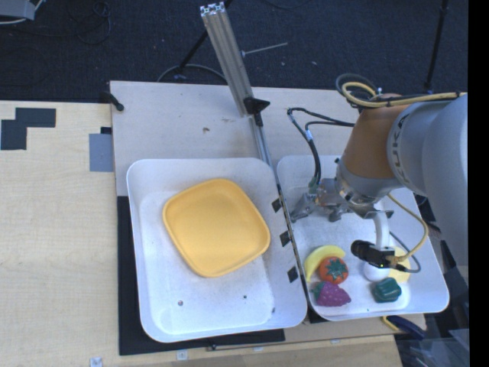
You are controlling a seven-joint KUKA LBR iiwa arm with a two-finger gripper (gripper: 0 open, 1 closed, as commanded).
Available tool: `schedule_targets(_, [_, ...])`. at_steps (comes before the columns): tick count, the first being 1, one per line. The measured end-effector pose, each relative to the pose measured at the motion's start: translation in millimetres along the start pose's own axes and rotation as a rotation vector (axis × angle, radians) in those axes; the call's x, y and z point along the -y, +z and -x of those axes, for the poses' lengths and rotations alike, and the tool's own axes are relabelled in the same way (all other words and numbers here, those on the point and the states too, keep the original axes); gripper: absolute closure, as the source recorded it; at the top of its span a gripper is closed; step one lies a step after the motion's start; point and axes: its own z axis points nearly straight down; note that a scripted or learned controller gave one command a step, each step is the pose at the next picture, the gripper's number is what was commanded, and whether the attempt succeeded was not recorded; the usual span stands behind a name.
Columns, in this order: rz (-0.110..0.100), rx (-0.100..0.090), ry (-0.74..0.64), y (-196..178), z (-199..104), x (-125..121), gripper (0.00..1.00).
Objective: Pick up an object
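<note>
In the left bin (145,297) lies a yellow plate (215,226).

Arm (425,145) reaches from right — tool (324,202) low.

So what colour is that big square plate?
Yellow. The plate shows best in the camera view.

Yellow plate (216,226), red tomato (333,269), purple grapes (333,295), green block (386,290)
</note>
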Motion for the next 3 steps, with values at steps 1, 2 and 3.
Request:
schedule_targets(1, [0.003, 0.000, 0.003, -12.2, 1.4, -0.7, 1.00])
schedule_targets(2, [0.004, 0.000, 0.001, -73.2, 2.3, 1.8, 1.00])
schedule_targets(3, [0.004, 0.000, 0.001, -124.2, 2.9, 1.6, 1.00])
